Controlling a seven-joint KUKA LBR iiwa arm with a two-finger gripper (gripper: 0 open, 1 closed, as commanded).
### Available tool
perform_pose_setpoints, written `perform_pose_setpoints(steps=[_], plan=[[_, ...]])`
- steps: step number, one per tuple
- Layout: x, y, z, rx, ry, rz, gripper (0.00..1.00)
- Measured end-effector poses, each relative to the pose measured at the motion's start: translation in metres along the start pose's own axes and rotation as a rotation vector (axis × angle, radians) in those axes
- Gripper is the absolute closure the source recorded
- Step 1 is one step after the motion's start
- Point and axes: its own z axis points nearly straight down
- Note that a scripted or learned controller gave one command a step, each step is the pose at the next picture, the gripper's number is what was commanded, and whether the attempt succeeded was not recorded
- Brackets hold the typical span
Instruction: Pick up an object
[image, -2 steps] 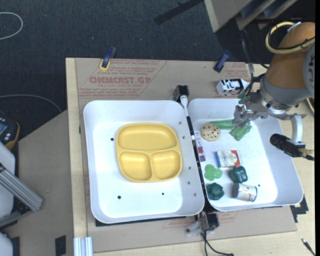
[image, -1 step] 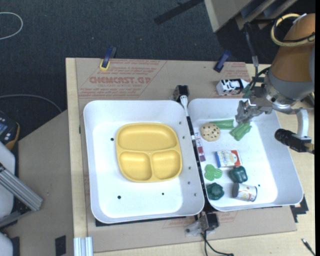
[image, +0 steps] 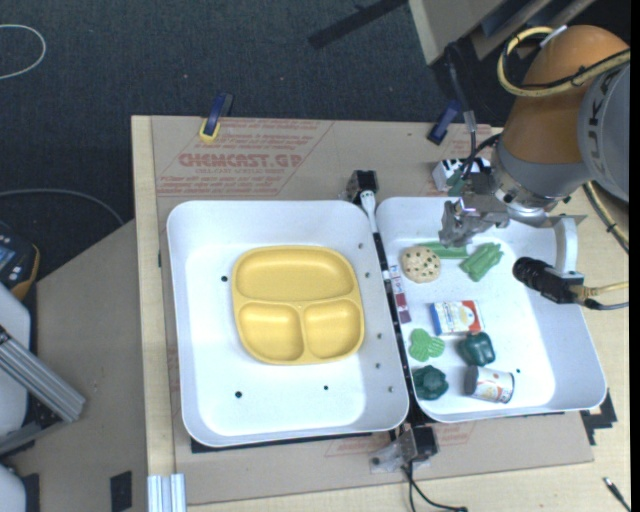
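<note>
My gripper (image: 457, 233) hangs over the far part of the right bin (image: 570, 345), its tips just above the bin floor. A cookie (image: 421, 264) lies just left and below it, and a green bean-like piece (image: 482, 260) lies just right of it. Nearer the front lie a blue and white packet (image: 457, 317), a light green leafy toy (image: 427, 346), a dark green pepper (image: 477, 350), a dark green lump (image: 431, 381) and a small can (image: 490, 384) on its side. Nothing shows between the fingers.
The left bin (image: 200, 380) holds a yellow divided plate (image: 297, 301). A black cylinder (image: 540, 277) on the arm's side sticks out over the right bin. Clamps sit at the board's far edge (image: 213, 118).
</note>
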Motion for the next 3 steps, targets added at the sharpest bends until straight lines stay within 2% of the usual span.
perform_pose_setpoints(steps=[1,2,3], plan=[[0.056,0.011,0.006,-0.003,0.0,-0.001,1.0],[0.093,0.015,-0.001,-0.004,-0.001,0.0,1.0],[0.098,0.009,0.005,0.002,-0.001,0.004,1.0]])
